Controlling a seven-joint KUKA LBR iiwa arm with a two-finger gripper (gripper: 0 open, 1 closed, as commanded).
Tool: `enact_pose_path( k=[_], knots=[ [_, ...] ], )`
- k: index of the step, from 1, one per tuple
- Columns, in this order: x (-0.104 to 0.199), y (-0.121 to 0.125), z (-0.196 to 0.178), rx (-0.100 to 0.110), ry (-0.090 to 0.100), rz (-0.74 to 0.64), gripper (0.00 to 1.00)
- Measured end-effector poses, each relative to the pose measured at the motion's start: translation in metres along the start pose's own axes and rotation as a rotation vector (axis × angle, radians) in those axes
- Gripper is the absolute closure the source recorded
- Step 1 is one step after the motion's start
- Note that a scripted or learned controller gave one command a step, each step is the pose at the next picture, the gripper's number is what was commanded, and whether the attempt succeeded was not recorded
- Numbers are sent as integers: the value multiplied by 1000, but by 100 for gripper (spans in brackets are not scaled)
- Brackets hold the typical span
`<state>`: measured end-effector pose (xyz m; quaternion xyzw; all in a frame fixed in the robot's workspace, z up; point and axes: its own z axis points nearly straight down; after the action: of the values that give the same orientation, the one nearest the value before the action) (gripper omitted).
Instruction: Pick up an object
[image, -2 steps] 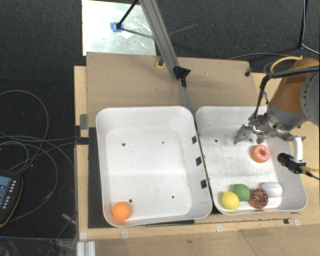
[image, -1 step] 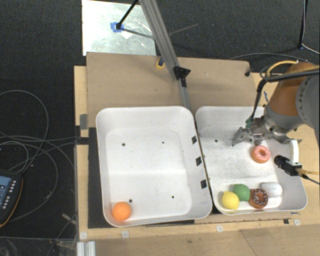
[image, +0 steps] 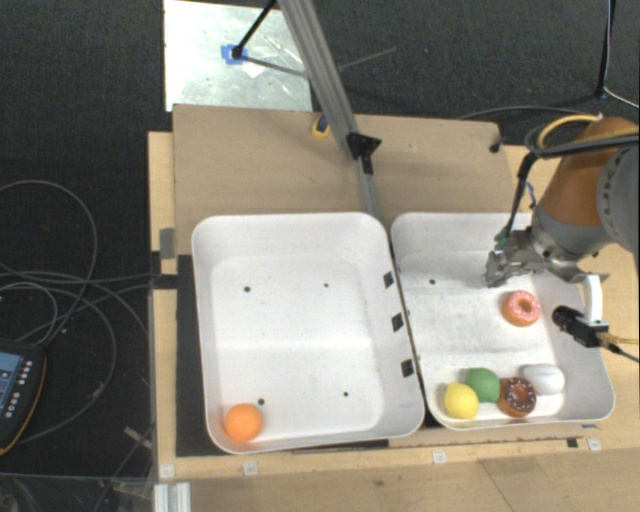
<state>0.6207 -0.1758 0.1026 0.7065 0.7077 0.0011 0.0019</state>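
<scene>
Gripper (image: 503, 268) low over right bin (image: 440, 330) floor, finger spread impossible to tell, holding nothing visible, pink donut (image: 521, 308) just nearer.

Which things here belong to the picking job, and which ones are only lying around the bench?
Part of the job:
- gripper, over the right bin
- pink donut
- yellow ball
- green ball
- chocolate donut
- white object
- orange ball in the left bin

Just lying about:
- cables on the floor
- handheld controller
- grey pole
</scene>
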Motion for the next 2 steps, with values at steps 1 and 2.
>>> enact_pose_path(
  k=[1,2],
  knots=[
    [-9,7,-59,-4,-2,0,100],
    [-5,15,-107,-3,-1,-4,100]
  ],
)
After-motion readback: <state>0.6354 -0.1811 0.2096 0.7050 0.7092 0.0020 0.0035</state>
